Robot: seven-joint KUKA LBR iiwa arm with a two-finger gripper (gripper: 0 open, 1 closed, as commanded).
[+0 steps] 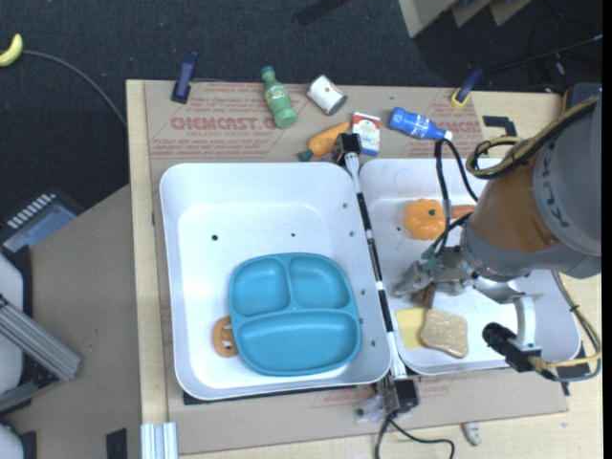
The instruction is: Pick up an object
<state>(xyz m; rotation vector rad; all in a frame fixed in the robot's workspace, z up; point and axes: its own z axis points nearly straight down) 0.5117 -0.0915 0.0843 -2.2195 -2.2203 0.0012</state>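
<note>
My gripper [424, 281] hangs low in the right bin [384, 182], near its left wall. The grey arm with its orange band [505, 210] covers much of that bin. An orange pumpkin-like toy [422, 218] lies just behind the gripper. In front of the gripper, a tan slice of bread [446, 334] and a yellow cheese piece [409, 326] lie side by side. The gripper sits just above these two, and nothing shows clearly in its grasp.
The left bin [191, 199] holds a blue divided plate [292, 314] and a small pretzel [225, 338]. On the board behind the bins lie a green bottle [279, 98], a white can [326, 94], a blue bottle [416, 122], a carrot [325, 142] and a small carton [365, 132].
</note>
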